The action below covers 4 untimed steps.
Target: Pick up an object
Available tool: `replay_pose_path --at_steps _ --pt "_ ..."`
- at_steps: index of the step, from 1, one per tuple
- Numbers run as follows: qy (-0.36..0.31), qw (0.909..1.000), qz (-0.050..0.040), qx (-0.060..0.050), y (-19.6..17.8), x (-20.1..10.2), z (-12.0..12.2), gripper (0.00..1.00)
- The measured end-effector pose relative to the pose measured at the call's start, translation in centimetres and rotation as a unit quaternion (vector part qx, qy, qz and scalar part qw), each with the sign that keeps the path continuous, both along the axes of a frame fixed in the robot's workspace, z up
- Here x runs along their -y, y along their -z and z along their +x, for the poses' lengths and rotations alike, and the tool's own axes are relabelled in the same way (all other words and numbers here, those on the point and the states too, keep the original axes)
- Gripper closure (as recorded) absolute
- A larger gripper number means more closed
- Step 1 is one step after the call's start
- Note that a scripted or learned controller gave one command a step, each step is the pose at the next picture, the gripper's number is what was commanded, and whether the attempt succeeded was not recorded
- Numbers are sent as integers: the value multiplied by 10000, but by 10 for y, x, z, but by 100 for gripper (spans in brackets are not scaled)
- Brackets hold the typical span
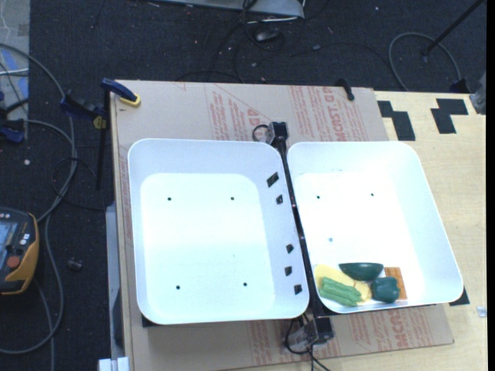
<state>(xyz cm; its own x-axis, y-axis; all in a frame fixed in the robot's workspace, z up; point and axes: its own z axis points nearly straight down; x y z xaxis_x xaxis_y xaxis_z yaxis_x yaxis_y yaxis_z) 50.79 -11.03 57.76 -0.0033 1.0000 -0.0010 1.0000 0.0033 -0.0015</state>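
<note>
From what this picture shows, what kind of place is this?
Probably a robotics lab or test bench. Two white bins sit side by side on a cardboard-covered bench, cables trail over the dark floor, and small toy-like objects lie in the right bin's near corner.

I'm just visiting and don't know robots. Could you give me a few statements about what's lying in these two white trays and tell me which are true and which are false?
1. All the objects lie in the right-hand shallow white bin. True.
2. The objects are bunched in that bin's far corner. False: they sit in its near corner, at the bottom of the view.
3. The ridged light-green piece lies left of the dark teal rounded lump. True.
4. The dark green bowl-shaped piece sits in the left-hand shallow white bin. False: it is in the right-hand bin, beside the flat orange piece.
</note>
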Motion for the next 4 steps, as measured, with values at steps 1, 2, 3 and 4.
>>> replay_pose_path --at_steps 1,2,3,4 --pt "-3 10000 0 -4 -10 0 0 100" --pt "-7 10000 -1 -7 -19 0 1 100" --pt "-12 10000 -1 -10 -29 -1 1 100" --pt "-16 10000 -1 -13 -39 -1 1 100"
